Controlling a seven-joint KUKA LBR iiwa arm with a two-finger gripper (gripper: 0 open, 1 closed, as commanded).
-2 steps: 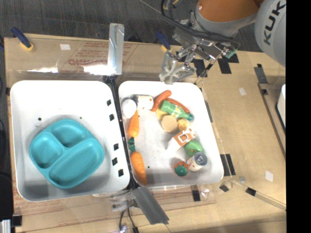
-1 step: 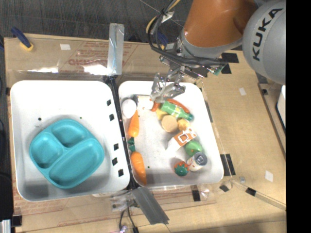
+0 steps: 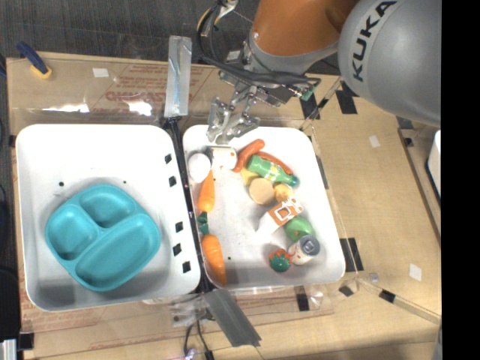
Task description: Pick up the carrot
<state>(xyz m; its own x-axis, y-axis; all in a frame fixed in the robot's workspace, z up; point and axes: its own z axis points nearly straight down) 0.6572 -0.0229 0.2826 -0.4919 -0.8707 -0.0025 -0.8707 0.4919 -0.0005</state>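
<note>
Camera view: tool [image 3: 225, 123], grip unclear, hovers over right bin [image 3: 324, 201] on bench [image 3: 375, 223].

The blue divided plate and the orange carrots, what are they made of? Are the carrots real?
The teal three-compartment plate looks like moulded plastic: one even colour, soft sheen, rounded rims. The orange carrots by the right bin's left wall look like toy plastic too, smooth and evenly coloured with stubby green tops, though the picture can't rule out rubber.
</note>
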